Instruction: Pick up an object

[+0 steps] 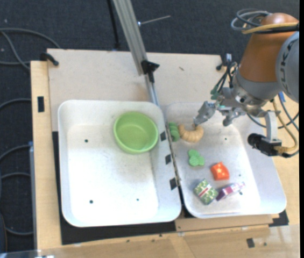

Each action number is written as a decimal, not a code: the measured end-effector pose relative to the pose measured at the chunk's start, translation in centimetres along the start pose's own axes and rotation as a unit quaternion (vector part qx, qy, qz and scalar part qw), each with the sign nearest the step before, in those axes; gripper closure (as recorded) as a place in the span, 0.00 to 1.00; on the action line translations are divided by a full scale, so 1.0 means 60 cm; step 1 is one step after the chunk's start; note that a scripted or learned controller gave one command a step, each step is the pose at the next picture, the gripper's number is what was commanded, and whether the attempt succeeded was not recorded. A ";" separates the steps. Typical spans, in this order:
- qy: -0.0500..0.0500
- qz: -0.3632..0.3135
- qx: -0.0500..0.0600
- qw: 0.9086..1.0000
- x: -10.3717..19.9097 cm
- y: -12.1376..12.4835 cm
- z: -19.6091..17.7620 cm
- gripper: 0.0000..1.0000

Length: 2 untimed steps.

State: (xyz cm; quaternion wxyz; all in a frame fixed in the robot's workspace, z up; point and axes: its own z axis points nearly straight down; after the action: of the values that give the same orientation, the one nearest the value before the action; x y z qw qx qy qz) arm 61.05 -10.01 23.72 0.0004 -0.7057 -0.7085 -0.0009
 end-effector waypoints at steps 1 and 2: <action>0.000 0.001 0.000 1.000 0.000 0.000 0.000 0.00; -0.002 0.003 0.003 1.000 0.005 -0.004 0.104 0.00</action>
State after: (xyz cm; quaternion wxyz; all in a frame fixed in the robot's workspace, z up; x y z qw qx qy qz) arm 60.83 -9.70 17.51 0.0008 -0.7080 -0.7063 0.0027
